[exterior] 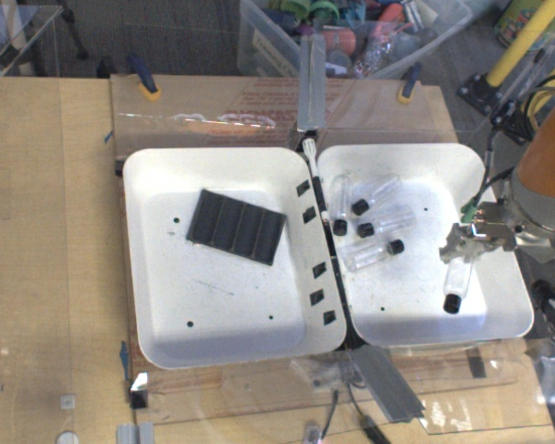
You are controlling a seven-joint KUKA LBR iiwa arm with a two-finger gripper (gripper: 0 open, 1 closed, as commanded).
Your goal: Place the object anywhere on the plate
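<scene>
A pale wooden bench [46, 248] is carrying two white bins. The left bin [157, 340] is holding a dark ribbed plate [236, 227]. Clear black-capped vials [375, 225] are lying scattered in the right bin [416, 326]. The gripper [462, 248] is gripping one clear vial [456, 289], hanging over that bin's right side. A tub of colourful toys [351, 12] is standing behind.

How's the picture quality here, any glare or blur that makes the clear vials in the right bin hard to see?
Camera view: lighting is even and soft, with faint shadows; the white right bin is bright, so the clear vials nearly vanish, their black caps showing best; the dark plate in the left bin is crisp; the gripper is slightly soft; the image is mildly grainy overall.
</scene>
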